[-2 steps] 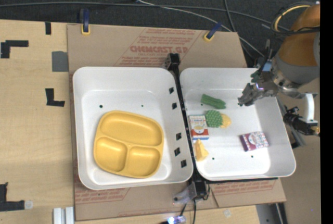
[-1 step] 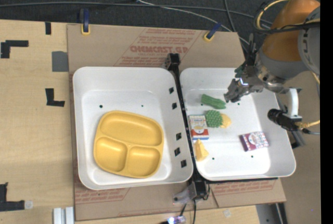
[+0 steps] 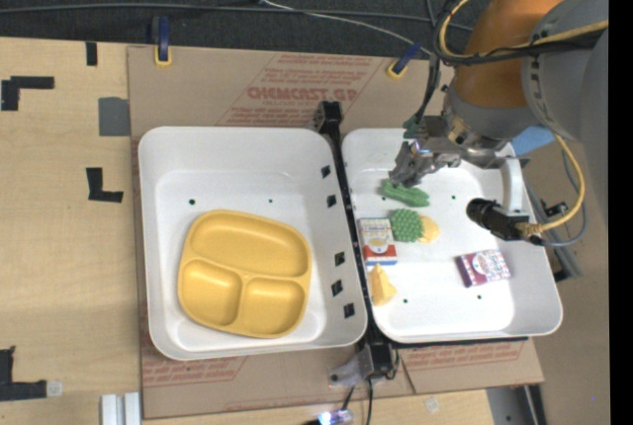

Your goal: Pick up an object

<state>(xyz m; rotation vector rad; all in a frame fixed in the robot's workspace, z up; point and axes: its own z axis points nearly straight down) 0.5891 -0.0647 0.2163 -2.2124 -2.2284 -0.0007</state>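
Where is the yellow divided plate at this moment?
The yellow divided plate lies in the left bin, toward its front, across the divider from the small red-and-white packet.

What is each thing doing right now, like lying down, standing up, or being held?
Yellow plastic divided tray: lying flat in the left bin, open side up.
Green flat toy piece: lying in the right bin under the gripper.
Red-and-white small packet: lying flat.
Purple small packet: lying flat.
Yellow small toy: lying by the bin's left wall.
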